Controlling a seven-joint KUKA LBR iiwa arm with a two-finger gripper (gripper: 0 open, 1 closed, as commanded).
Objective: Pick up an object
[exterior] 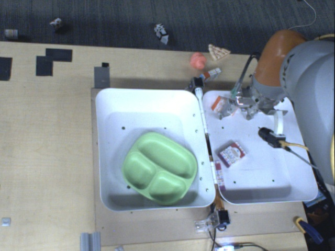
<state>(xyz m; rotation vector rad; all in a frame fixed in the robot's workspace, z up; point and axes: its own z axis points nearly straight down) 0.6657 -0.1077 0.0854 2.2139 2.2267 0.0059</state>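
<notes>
Green divided plate (159, 166) sits in the left bin (115, 114). Right bin (261, 177): red-white packet (231, 153) mid-floor. Further back, gripper (236, 106) is low, just beside the small orange-white item (216, 104); open or closed, can't tell. Risk: item is near the wall, so a nudge means a missed grasp.

One camera up over the bench (47, 150), looking down at a slant. Left bin (112, 114) and right bin (261, 174) sit mid-frame, arm (314, 82) at right
</notes>
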